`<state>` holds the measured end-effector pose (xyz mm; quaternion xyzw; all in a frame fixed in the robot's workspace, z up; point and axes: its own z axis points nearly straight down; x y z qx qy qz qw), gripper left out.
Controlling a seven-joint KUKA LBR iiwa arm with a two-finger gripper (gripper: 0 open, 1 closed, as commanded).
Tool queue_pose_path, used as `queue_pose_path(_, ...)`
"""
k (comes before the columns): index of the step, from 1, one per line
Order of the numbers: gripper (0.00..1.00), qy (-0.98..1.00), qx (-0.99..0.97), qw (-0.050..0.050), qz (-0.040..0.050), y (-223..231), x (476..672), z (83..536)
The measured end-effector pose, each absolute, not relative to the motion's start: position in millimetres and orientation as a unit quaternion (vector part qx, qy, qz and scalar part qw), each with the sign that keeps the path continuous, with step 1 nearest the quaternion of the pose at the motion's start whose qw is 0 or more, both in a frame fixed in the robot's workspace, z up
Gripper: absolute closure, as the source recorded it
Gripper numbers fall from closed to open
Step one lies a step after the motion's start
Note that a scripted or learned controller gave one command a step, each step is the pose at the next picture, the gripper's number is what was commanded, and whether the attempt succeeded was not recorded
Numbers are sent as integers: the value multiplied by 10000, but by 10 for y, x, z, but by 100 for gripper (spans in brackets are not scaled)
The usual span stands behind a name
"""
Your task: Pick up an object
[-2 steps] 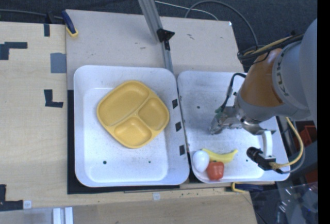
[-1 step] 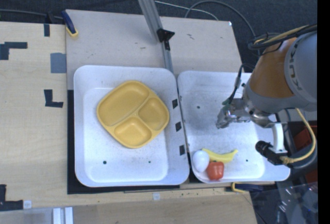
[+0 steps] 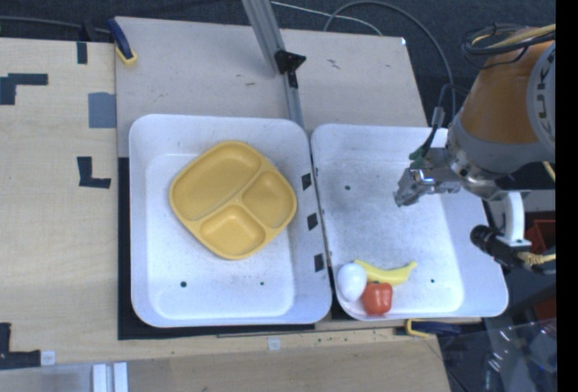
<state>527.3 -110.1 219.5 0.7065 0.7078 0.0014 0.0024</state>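
Items for picking, right bin [image 3: 388, 155], near corner: a banana [image 3: 390, 272], a white egg-like ball [image 3: 350, 281] and a red pepper-like piece [image 3: 378, 297], all touching, pressed against the bin's rim. I judge them light, stiff toy food, smooth and apt to slip; I would take the banana across its narrow middle, the freest of the three. Left bin [image 3: 149, 200]: a yellow three-compartment tray [image 3: 233, 199], broad and awkward to pinch. My hand [image 3: 411, 189] hovers mid-bin, well apart from the cluster; whether it stands wide or narrow I cannot tell. Pale wooden desk [image 3: 54, 200]; dark carpet beyond.
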Motion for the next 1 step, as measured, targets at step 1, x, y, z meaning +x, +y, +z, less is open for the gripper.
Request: queue_pose_path(1, 100, 7078, 7064, 5, 3, -1098, 5279, 2369)
